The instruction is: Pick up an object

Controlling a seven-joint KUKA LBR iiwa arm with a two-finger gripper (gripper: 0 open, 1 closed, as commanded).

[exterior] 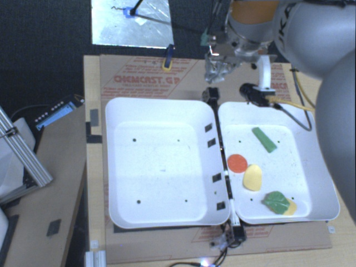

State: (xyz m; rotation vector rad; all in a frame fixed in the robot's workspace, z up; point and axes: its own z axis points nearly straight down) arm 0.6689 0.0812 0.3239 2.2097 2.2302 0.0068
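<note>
The hand, its grip impossible to tell, hangs beyond the bins' far edge, the green strip lying nearer the camera, rightward.

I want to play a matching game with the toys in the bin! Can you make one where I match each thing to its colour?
Things:
1. long stick
2. round disc
3. egg-shaped piece

Colours:
A. yellow
B. green
C. orange-red

All three lie in the right bin.

Pairs: 1-B, 2-C, 3-A
</note>
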